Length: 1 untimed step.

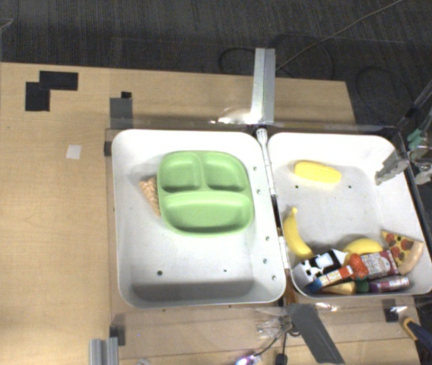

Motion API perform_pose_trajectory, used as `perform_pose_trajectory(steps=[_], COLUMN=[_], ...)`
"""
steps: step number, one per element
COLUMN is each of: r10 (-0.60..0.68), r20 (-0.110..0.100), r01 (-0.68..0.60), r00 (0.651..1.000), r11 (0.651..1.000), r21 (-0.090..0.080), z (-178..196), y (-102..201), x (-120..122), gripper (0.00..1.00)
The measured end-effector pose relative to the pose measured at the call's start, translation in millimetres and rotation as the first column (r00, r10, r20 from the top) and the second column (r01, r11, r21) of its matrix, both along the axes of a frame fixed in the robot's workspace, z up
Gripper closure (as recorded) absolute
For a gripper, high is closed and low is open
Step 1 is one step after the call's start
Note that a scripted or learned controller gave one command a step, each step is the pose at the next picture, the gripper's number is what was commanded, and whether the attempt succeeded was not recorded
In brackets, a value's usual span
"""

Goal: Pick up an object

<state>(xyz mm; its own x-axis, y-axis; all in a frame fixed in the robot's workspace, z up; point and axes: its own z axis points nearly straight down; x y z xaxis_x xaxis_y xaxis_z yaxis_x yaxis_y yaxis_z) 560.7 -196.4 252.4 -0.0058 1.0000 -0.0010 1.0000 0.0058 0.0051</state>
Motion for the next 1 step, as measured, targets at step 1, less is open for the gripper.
perform_pose_trajectory(steps=[1], r10=[0.088], r20=[0.000], r01=[-0.088], r00=[0.996], r11=[0.996], r21=[0.000], z=[-84.7], y=[19.9], x=[70.3], gripper=[0.00])
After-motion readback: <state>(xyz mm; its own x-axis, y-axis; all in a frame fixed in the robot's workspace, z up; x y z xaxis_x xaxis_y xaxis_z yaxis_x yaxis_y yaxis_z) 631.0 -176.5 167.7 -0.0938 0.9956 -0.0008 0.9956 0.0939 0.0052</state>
